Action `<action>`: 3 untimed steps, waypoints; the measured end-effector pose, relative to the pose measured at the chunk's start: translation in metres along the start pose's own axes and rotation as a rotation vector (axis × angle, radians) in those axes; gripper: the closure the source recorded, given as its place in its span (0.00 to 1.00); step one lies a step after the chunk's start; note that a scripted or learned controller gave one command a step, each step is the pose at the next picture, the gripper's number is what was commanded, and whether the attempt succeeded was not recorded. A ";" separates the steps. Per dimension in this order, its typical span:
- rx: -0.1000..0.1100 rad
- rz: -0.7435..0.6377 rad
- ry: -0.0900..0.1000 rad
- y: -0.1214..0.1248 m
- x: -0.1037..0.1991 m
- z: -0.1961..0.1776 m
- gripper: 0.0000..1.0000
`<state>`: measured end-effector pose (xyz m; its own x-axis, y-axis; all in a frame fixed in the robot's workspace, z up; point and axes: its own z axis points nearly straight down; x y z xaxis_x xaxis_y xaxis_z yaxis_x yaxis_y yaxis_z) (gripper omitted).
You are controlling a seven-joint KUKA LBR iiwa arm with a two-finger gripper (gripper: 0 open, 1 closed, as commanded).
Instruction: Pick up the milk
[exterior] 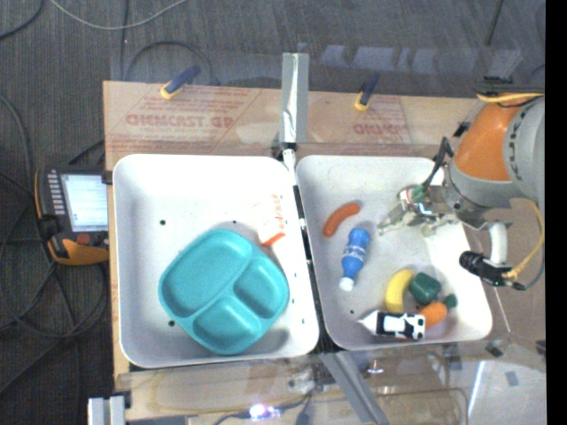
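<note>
The milk (396,324), a small white carton with black cow patches, lies on its side at about 6 o'clock in the right bin (330,308), close to the front wall, its pointed top toward 9 o'clock. Touching its 3 o'clock end is a carrot (434,313), and just above, toward 12 o'clock, sit a yellow banana (400,288) and a dark green pepper (424,286) pressed side by side. A blue bottle (353,255) with a white cap lies near the bin's centre, cap pointing to 7 o'clock, and an orange sausage (341,218) lies at 11 o'clock from it, near the bin's left wall. The gripper (409,211) hovers over the upper right part of this bin, at roughly 1 o'clock from the milk and well apart from it, its thin metal fingers (392,220) pointing toward 9 o'clock. They look slightly spread with nothing between them, though the glare on the metal makes the gap hard to judge. The grey arm (505,162) with its orange band comes in from 3 o'clock. In the left bin (142,193) a teal divided plate (224,290) rests toward 6 o'clock, with a small orange piece (273,237) just off its 1 o'clock edge.
</note>
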<state>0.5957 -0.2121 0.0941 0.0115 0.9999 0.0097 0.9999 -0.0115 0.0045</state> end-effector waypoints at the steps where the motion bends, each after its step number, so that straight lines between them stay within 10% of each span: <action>1: -0.010 -0.196 -0.017 -0.061 0.017 0.003 0.00; 3: 0.005 -0.326 -0.004 0.025 -0.005 -0.001 0.00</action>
<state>0.6211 -0.2178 0.0948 -0.3094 0.9509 0.0051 0.9509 0.3094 0.0018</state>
